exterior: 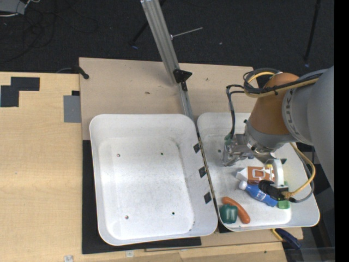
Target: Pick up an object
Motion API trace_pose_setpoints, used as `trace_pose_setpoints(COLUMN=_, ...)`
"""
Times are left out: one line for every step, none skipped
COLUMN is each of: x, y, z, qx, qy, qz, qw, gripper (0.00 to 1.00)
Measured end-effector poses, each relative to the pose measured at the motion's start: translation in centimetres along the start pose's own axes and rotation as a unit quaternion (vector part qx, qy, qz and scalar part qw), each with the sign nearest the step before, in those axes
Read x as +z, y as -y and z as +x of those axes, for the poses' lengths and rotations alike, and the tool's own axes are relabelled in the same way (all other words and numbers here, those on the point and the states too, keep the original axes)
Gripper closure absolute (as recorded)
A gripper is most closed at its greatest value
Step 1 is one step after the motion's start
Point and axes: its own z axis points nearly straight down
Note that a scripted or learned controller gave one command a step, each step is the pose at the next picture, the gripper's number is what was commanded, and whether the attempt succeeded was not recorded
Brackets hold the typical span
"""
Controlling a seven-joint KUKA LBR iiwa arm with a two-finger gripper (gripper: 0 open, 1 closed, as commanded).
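blue tube (260, 194) | right bin (212, 125) | label unreadable | claw (233, 156) above

Several small objects (256, 192) in the right bin (305, 214), seemingly just beside the gripper (233, 154).

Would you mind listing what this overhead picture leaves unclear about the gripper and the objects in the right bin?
- Gripper: the camera view has the wrist above it, so the finger state is unreadable.
- White and orange packet: partly under the arm; its print is too small to read.
- Blue tube: label too small.
- Orange object and green block: they overlap, so their shapes stay unclear.
- Right bin: its far corner is covered by the arm.
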Motion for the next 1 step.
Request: trace_pose_setpoints(x=-4.64, y=0.78, z=-0.2, qx=-0.001, qy=0.001, qz=-0.002, qw=1.0, gripper=1.0)
